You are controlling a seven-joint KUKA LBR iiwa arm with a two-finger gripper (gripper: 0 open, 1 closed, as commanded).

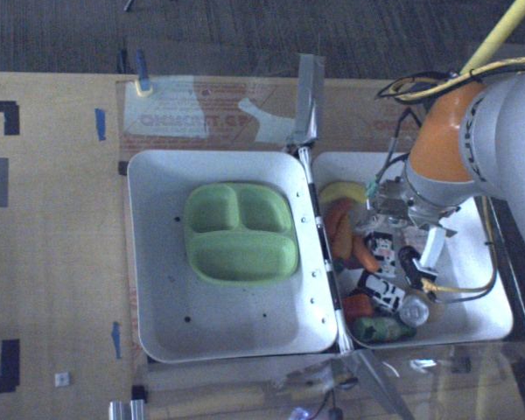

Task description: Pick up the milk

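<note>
The milk [385,292] is a small carton with black and white patches, lying in the right bin [472,318] near its front left. My gripper [383,237] hangs under the grey wrist and orange band, low over the pile of toy food just behind the milk. Another black and white patch shows right under the gripper, and I cannot tell whether it belongs to the carton or to the gripper.
Around the milk lie a yellow banana [343,191], orange pieces [339,226], a red item [357,304], a green item [381,329] and a silver can [414,311]. The left bin [157,322] holds a green divided plate [241,232].
</note>
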